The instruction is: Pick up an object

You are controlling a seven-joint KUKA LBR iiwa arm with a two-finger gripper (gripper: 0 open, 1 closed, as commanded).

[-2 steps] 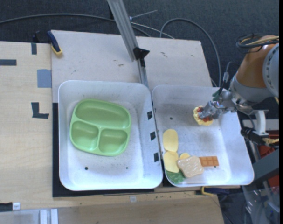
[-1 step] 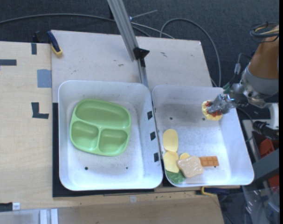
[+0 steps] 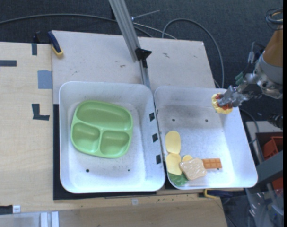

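Note:
My gripper [image 3: 227, 99] reaches in from the right, over the far right rim of the right bin [image 3: 238, 141]. Its fingers are shut on a small red and yellow toy food piece [image 3: 221, 103], which hangs at the fingertips just above the rim. More toy food lies at the near edge of the same bin: two yellow oval pieces [image 3: 172, 142] [image 3: 173, 163], a tan slice of toast [image 3: 194, 169], an orange waffle-like bar [image 3: 212, 163] and a green piece [image 3: 179, 178] partly under the toast.
The left bin [image 3: 67, 169] holds a green divided plate [image 3: 102, 128]. A metal pole [image 3: 126, 22] slants down to the bins' far edge, where its black clamp [image 3: 143, 54] sits. Cables [image 3: 190, 25] run behind the bench. A yellow and blue clamp [image 3: 55, 44] lies far left.

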